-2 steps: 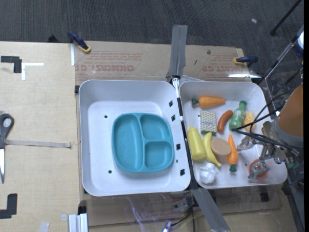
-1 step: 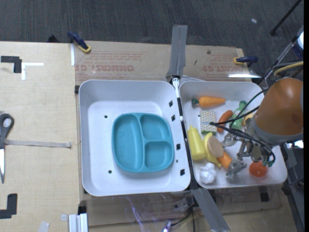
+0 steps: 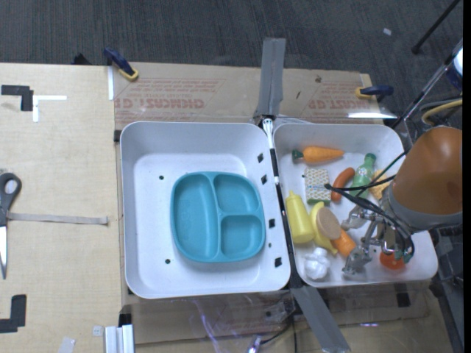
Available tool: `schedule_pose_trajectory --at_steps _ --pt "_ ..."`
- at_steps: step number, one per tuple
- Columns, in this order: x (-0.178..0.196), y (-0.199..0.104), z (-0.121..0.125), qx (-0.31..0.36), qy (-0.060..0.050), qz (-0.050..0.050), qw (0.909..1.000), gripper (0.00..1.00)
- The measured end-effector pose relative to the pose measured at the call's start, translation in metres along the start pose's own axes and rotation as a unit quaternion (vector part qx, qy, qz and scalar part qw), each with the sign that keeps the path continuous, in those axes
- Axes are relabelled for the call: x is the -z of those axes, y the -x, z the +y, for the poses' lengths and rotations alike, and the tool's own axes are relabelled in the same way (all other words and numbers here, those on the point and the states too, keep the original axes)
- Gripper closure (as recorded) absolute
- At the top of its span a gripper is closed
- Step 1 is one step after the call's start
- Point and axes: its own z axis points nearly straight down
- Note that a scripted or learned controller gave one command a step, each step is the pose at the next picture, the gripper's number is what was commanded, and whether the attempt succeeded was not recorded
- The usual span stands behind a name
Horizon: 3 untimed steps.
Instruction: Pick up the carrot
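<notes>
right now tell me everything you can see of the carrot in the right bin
The carrot is a small toy with a smooth orange, plastic-looking body and a green stub at its left end. It lies flat, lengthwise left to right, near the far wall of the right bin, tapering to the right. Nothing seems to touch it; the checkered card sits just below it. The claw is well away, nearer the front.

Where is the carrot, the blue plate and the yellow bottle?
carrot (image 3: 322,154): camera view, middle of its orange body.
blue plate (image 3: 179,219): camera view, bare floor of its big left compartment.
yellow bottle (image 3: 299,219): camera view, middle of its body.
</notes>
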Motion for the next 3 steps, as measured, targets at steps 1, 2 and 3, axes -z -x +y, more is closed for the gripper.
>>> schedule_pose_trajectory --at_steps 1,2,3 --pt "0.000 0.000 0.002 -0.099 0.000 -0.001 0.9950 0.00" --pt "0.000 0.007 0.028 -0.289 -0.001 0.000 0.9574 0.00" --pt "0.009 0.008 0.029 -0.287 -0.001 -0.001 0.9580 1.00"
